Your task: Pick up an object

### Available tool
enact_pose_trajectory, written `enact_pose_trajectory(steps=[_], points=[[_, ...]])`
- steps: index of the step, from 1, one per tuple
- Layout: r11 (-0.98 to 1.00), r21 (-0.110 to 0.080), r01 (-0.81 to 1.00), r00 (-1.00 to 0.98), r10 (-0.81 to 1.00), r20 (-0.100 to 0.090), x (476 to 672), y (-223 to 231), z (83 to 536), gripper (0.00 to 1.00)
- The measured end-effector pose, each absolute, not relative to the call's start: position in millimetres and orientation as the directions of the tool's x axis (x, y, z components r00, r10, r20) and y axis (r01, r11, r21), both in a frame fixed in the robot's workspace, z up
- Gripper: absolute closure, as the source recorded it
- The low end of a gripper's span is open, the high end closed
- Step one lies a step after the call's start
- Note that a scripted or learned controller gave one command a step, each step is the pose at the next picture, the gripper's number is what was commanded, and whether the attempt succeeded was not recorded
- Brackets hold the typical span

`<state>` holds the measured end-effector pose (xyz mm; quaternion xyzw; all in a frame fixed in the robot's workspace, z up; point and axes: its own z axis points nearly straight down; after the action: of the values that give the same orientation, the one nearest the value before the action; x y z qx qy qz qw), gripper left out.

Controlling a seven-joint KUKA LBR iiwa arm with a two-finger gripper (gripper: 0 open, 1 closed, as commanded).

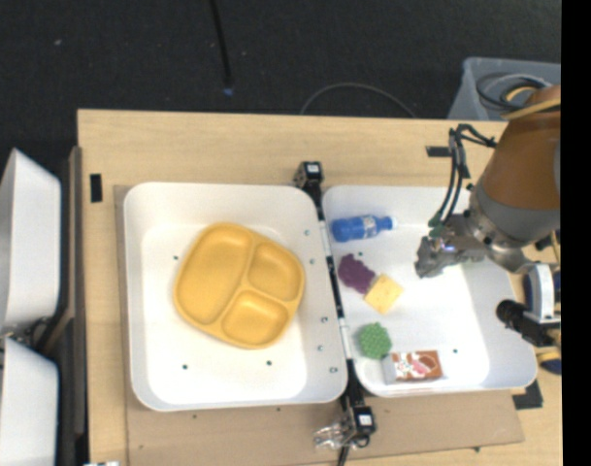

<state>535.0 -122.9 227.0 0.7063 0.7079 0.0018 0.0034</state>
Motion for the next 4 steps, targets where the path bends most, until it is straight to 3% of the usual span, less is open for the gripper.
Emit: enact_pose_trajectory(steps=[1, 4], points=[[0.003, 0.003, 1.000, -0.003, 1.000, -0.001, 535.9, -124, 231, 1.00], [0.007, 0.003, 1.000, -0.007, 1.000, 0.001, 589.0, 20, 243, 1.00]])
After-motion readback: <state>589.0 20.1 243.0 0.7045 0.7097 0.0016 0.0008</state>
